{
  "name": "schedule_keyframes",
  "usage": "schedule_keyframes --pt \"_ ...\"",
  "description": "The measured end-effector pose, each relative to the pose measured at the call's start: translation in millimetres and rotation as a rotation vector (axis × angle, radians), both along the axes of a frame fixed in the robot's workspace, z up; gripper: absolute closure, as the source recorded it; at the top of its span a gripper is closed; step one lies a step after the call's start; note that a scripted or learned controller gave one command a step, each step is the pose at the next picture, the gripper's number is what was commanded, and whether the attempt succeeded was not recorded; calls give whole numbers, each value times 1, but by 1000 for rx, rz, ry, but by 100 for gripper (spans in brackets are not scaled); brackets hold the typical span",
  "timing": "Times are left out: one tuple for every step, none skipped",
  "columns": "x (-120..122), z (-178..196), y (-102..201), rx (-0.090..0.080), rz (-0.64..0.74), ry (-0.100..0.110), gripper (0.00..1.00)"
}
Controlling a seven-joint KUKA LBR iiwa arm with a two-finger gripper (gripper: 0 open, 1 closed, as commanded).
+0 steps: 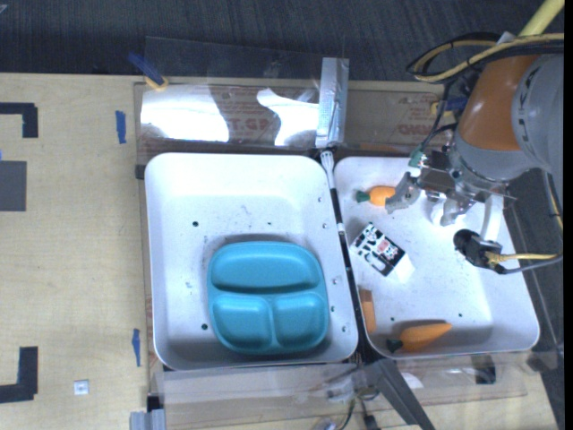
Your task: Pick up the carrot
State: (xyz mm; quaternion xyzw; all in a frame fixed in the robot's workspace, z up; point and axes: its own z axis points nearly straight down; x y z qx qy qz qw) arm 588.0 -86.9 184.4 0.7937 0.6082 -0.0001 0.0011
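A small orange carrot (381, 195) with a green top lies at the back left of the right bin (501, 321). My gripper (424, 204) hangs just to its right, open, with nothing between its fingers. The left fingertip (401, 197) is close beside the carrot; I cannot tell if they touch. A second, longer orange carrot-like piece (423, 333) lies along the front wall of the same bin.
A white box with a black pattern (380, 250) lies in the right bin, left of centre. A blue divided tray (267, 296) sits in the left bin (179, 195). A thin orange piece (367, 308) rests against the wall between the bins.
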Motion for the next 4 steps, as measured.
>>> schedule_keyframes --pt "78 33 15 0 213 -2 0" --pt "77 -80 -19 -2 580 -3 0" --pt "79 -64 -15 -1 587 -4 100" --pt "79 -64 -15 -1 587 -3 0"
